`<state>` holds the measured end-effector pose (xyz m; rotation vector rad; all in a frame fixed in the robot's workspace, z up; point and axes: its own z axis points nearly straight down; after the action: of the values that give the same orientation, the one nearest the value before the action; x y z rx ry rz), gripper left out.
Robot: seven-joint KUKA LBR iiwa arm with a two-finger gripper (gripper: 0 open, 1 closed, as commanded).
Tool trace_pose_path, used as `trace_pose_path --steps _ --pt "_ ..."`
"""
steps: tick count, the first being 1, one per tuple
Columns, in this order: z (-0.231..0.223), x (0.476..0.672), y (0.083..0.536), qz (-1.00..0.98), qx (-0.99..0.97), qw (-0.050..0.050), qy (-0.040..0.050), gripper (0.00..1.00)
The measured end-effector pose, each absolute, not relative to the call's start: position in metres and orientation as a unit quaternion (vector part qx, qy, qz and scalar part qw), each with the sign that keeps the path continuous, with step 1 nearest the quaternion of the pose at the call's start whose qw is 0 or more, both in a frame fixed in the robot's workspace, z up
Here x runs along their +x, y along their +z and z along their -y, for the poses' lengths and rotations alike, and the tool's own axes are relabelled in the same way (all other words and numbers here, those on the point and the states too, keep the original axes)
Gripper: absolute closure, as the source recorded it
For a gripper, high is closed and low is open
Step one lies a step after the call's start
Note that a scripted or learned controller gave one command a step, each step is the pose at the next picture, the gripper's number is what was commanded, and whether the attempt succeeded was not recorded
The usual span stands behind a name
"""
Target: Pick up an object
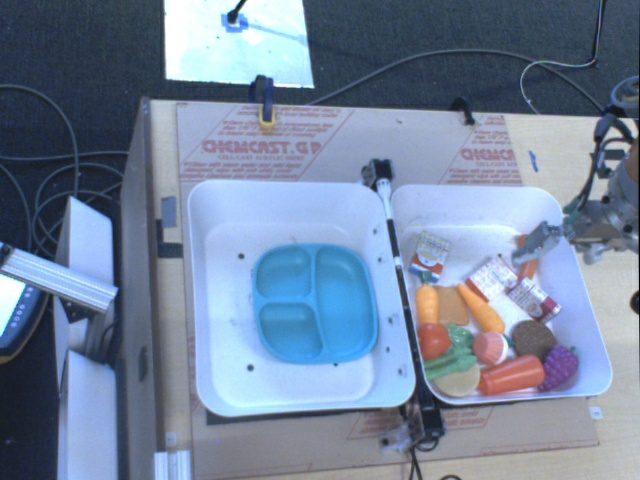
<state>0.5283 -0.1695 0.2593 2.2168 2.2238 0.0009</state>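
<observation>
- The gripper [538,238] hangs at the right bin's [590,313] far right side, above the toy food; I cannot tell how the jaws stand, and nothing shows between them.
- Risk: the toys lie packed and touching, so the jaws could push one aside or catch two together.
- Risk: the rim is near, so the arm could strike it.
- Count: two bins; one blue tray [315,303] in the left bin [215,268].
- Count, right bin: two carrots [427,304], one tomato [433,342], one grape bunch [561,366], about three small packets [431,254]; the others I cannot separate.
</observation>
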Motion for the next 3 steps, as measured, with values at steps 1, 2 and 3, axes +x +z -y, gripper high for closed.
trace_pose_path --steps 1,2,3 --pt "0.162 0.566 0.154 -0.708 0.706 0.000 -0.0001 0.00" --pt "0.124 0.532 0.092 -0.708 0.706 0.000 0.0001 0.00" --pt "0.124 0.533 0.103 -0.708 0.706 0.002 0.0010 1.00"
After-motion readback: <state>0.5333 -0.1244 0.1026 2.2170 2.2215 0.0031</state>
